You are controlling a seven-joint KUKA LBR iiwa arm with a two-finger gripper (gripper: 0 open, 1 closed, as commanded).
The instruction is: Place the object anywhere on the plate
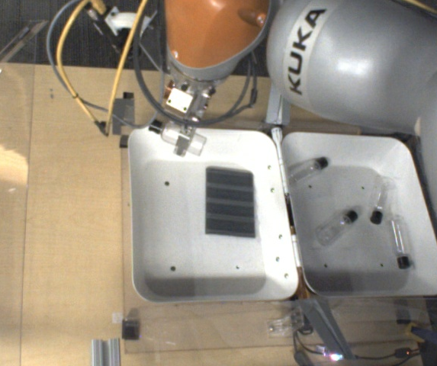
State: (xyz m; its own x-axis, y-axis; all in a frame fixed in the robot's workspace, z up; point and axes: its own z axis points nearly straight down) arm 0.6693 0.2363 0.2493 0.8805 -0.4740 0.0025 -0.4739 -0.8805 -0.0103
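Observation:
The plate (230, 202) is a dark ribbed rectangle lying flat in the middle of the left white bin (149, 227). My gripper (181, 137) hangs under the orange wrist over that bin's back left corner, up and to the left of the plate. A clear vial (171, 134) with a black cap lies crosswise between the fingertips, its cap end pointing left. The gripper is shut on it. The vial is above the bin's rim, well apart from the plate.
The right white bin (424, 204) holds several clear vials with black caps, such as one at the back left (308, 167) and one at the right (398, 242). Yellow and black cables (73, 59) loop behind the left bin. The large grey arm covers the upper right.

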